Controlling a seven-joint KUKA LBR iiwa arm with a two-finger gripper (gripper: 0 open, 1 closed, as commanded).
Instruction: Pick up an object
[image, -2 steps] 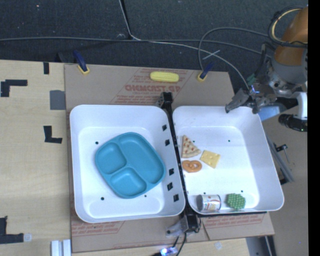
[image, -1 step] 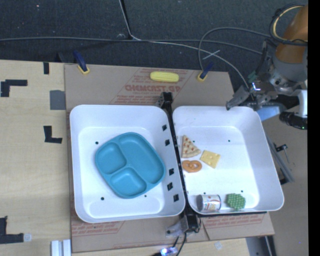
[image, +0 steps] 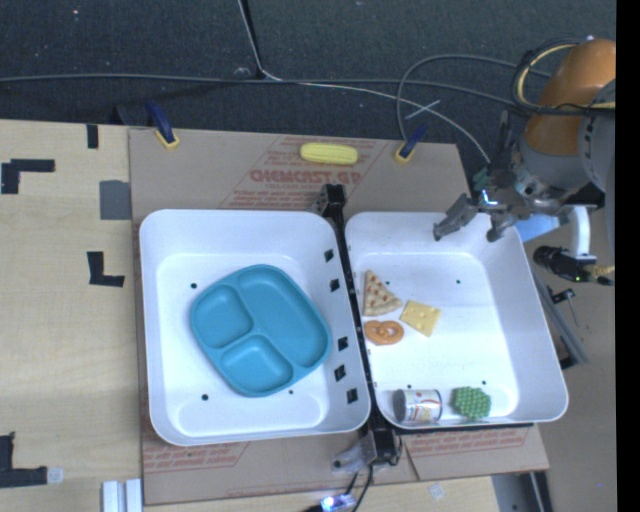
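The right bin (image: 500, 290) holds a pizza slice (image: 377, 293), a yellow cheese wedge (image: 421, 318), an orange ring-shaped piece (image: 384, 332), a small can lying on its side (image: 421, 405) and a green bumpy ball (image: 471, 402). My gripper (image: 469, 225) hangs over the bin's far right rim, open, its two dark fingers spread with nothing between them. It is well away from every item, the cheese wedge being the nearest.
The left bin (image: 170, 250) holds a blue divided plate (image: 259, 328). A yellow banana-like piece (image: 329, 153) lies on the cardboard behind the bins. Cables arc over the back of the bench, and black clips join the bins along their shared edge.
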